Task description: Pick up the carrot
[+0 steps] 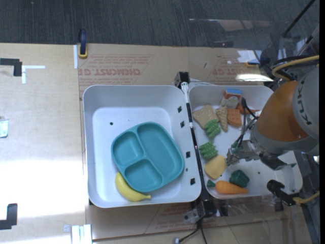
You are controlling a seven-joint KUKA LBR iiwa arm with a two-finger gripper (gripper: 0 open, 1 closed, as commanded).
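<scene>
Camera view: smooth tapered orange carrot (231, 188) near gripper (235, 154), jaw state possibly open, unclear

Grey arm with orange wrist band (284, 117) reaching in from right, angled down-left; two-finger metal gripper (236, 154) low, finger state unclear.

Orange carrot (231, 187); teal tray (148, 156)

My arm (292, 118) enters at the right of the frame as a rounded grey housing with a broad orange band and part of a dark letter marking at its edge. Yellow and black cables run along its upper right. My gripper (235, 155) is a small grey metal assembly.
</scene>
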